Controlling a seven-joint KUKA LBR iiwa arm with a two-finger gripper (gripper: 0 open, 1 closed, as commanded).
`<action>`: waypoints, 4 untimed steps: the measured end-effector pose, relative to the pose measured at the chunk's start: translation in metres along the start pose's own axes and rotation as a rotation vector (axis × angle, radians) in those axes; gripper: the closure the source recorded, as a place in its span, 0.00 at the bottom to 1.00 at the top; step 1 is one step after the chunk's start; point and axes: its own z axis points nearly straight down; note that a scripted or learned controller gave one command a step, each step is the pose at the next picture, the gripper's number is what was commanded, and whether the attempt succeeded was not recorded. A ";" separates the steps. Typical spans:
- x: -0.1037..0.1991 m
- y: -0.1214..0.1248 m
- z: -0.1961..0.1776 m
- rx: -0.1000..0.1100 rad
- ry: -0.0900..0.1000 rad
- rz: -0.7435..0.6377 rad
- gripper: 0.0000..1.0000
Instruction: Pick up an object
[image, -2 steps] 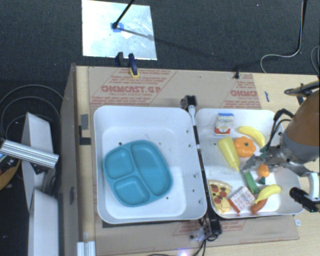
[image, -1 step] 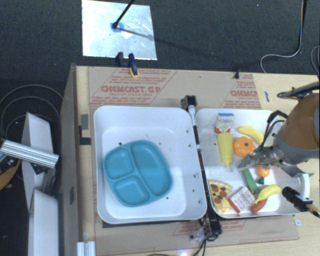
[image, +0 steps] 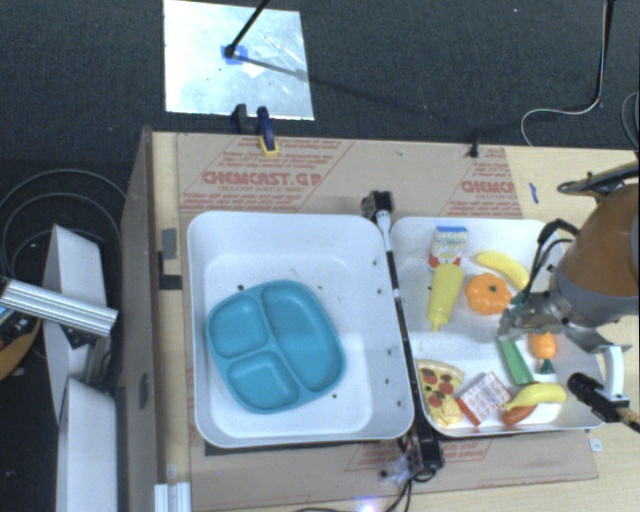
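The right bin (image: 412, 260) holds several toy foods. A yellow squeeze bottle (image: 445, 291) lies near its left wall, with a white and blue carton (image: 450, 240) above it. An orange fruit (image: 487, 293) and a banana (image: 503, 266) sit mid-bin. My gripper (image: 520, 320) hangs low over the right part of this bin, just right of the orange fruit and above a green vegetable (image: 515, 360) and a small orange ball (image: 543, 345). The arm's grey wrist (image: 595, 285) covers the bin's right side.
Along the right bin's front lie a pizza slice (image: 440, 380), a red and white packet (image: 485, 396) and a second banana (image: 535, 393). A blue divided plate (image: 275, 343) rests in the left bin (image: 210, 250). A black clamp (image: 378, 205) stands between the bins.
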 end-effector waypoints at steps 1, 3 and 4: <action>0.011 0.011 -0.075 0.008 0.002 -0.003 1.00; 0.020 0.087 0.022 0.016 0.003 -0.004 0.00; 0.018 0.087 0.006 0.012 0.003 -0.005 1.00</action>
